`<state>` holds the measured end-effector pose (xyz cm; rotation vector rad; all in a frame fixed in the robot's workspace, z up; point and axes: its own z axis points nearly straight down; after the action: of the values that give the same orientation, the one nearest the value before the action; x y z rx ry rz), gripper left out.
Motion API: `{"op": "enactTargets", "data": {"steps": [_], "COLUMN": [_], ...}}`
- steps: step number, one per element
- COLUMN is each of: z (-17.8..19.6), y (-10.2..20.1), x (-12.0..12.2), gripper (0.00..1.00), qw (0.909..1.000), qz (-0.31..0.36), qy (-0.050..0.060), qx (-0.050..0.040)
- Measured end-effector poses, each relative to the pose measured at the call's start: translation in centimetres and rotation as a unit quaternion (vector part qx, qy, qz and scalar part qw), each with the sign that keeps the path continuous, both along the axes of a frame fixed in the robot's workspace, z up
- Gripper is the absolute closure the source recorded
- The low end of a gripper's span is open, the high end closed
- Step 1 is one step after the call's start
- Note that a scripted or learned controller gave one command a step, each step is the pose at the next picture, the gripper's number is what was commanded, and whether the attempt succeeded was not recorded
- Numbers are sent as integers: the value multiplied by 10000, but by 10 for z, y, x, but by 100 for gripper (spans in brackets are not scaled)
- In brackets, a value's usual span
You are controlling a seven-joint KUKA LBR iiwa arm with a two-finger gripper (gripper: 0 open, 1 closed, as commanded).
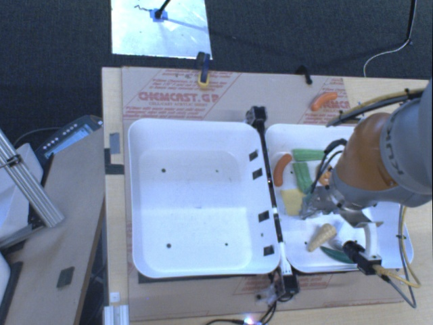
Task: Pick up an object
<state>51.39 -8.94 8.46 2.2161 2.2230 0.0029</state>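
where dark carpet surrounds the bench [223,90], two white bins [196,195] sit; jaws' state unclear.

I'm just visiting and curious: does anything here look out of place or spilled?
Yes: one orange sausage-shaped toy lies on the bench board behind the right bin, outside both bins, while the other toys sit inside that bin.

Arm [385,158] cut off by right frame edge. Wrist covers much of right bin [284,137]; contents beneath it hidden. Gripper [310,207] fingertips too small and dark to resolve. Green item [333,252] partly hidden behind black fitting [357,254].
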Motion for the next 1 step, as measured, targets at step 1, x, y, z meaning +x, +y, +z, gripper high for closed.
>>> {"op": "enactTargets", "data": {"steps": [1], "z": [0], "y": [-17], "x": [5], "gripper": [100], "qw": [10000], "qz": [-13], "qy": [5], "qx": [-2]}}
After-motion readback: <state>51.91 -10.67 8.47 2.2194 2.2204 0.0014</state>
